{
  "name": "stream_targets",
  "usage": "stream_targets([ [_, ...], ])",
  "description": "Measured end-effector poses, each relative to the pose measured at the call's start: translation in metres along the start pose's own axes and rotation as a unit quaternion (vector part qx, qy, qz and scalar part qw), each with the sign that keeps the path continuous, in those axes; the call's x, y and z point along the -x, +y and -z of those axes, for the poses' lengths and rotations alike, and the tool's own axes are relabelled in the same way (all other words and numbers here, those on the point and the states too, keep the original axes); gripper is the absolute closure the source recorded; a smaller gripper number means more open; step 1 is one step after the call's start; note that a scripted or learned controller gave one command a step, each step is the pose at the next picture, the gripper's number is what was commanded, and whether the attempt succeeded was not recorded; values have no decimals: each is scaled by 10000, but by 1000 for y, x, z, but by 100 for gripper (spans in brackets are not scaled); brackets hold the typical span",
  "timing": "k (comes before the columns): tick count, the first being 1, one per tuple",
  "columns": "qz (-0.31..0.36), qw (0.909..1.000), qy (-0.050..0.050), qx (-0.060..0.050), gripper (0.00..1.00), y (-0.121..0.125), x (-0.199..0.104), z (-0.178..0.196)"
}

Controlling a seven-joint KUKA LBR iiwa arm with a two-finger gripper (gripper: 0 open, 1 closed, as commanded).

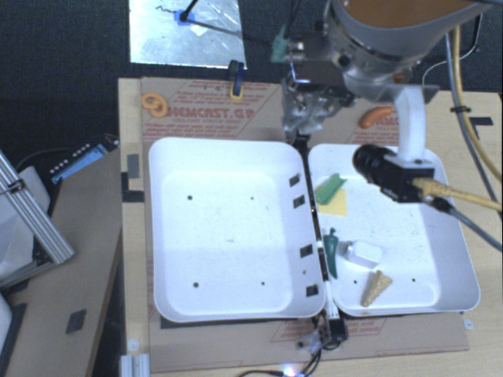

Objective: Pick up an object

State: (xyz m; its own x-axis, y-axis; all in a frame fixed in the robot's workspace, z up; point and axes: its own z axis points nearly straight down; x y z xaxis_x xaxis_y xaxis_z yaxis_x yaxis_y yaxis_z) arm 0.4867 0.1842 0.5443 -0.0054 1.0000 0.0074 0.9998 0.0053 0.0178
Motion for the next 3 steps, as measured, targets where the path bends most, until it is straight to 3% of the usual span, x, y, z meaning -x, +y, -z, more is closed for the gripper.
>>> stream_targets([
  [1, 16, 9999, -57, -148, 100, -4, -52, -145],
  [2, 1, 10000, 2, -17, 100, 0, -50, -2],
  [3, -21, 9999, -56, -131, 100, -3, -49, -108],
])
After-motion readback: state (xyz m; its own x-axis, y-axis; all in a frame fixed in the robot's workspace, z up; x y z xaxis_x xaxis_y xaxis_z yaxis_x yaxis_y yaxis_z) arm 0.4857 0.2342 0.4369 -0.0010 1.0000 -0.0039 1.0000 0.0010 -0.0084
